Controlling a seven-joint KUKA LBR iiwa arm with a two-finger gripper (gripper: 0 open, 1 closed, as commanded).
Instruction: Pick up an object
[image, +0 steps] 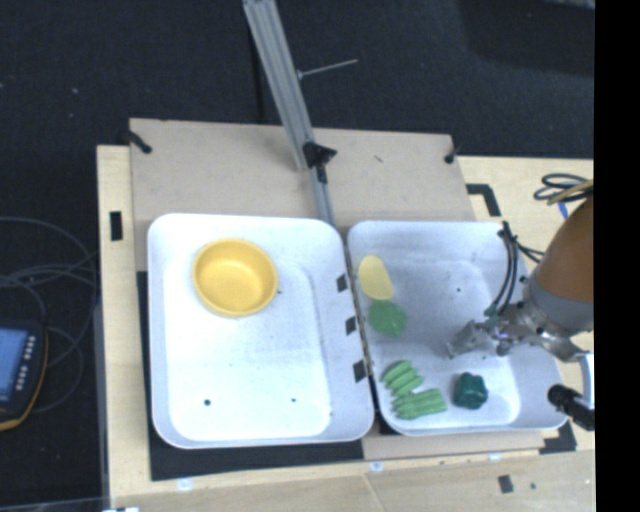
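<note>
Right bin (440, 245): gripper (480, 340) is hovering over the middle, finger state not discernible. Dark green object (470, 390) is lying near the front edge; green pods (410, 390), green lump (387, 319), pale yellow piece (375, 278) along the left wall. Left bin (250, 400): yellow bowl (235, 277) is sitting toward the back-left corner.

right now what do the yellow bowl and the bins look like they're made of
Yellow bowl: likely plastic, one even colour with a smooth, softly shiny rim. Left bin and right bin: probably moulded plastic, white with rounded corners and a matte, slightly scuffed floor. The view cannot confirm either.
</note>
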